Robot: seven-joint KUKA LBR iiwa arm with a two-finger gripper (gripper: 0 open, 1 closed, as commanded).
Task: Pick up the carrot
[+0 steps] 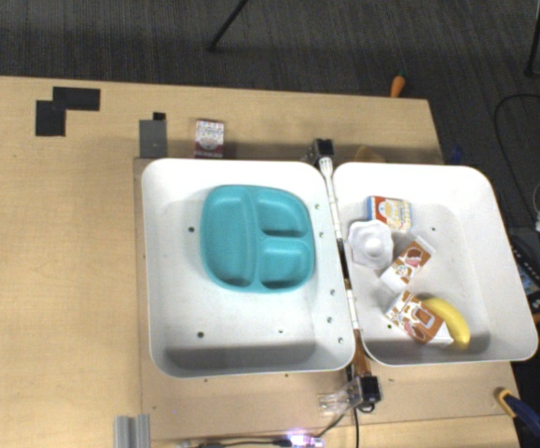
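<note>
teal divided plate [256, 236] centred in left bin [158, 250]; banana [449, 320], cartons [389, 213], white cup [372, 244] heaped in right bin [493, 250], carrot perhaps buried; jaw state cannot be told.

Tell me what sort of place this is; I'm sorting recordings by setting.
Probably a robotics lab test bench, not a home: a plywood bench holds two white bins, one with a teal divided plate, the other with toy food like a banana; cables run over dark carpet.
</note>
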